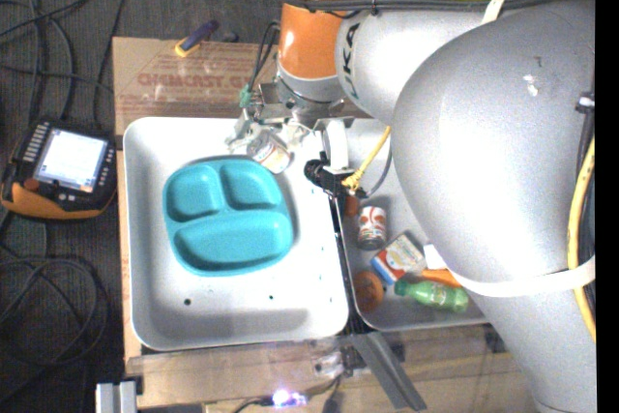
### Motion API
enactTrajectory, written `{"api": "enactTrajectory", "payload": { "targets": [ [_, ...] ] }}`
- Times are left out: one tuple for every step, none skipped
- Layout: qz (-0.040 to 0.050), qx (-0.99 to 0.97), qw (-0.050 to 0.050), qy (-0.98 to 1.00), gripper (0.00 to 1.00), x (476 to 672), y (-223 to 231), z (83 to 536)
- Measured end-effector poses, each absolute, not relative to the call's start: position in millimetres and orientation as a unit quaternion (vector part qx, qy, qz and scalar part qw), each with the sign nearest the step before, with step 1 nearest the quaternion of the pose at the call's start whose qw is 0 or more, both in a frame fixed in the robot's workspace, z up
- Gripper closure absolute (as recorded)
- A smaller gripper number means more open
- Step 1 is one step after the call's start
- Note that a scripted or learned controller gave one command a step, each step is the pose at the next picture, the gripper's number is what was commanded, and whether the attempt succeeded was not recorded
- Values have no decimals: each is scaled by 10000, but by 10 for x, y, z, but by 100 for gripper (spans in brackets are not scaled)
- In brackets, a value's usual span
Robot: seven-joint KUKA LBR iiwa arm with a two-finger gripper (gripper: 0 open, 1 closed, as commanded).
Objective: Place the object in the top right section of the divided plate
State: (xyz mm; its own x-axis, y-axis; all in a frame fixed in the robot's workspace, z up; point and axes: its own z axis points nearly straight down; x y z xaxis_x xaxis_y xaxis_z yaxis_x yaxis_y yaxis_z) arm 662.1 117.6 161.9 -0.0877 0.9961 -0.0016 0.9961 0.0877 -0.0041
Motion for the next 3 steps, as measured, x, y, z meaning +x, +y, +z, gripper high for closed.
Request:
{"api": "enactTrajectory", "payload": {
  "targets": [
    [28,-6752,21,-7377,100,6617,1179,1701],
    [-124,-6930,-64,-7208,100,6502,1169,1209],
    [8,-5683,14,-8228,100,6126,1283,1492]
  ]
}}
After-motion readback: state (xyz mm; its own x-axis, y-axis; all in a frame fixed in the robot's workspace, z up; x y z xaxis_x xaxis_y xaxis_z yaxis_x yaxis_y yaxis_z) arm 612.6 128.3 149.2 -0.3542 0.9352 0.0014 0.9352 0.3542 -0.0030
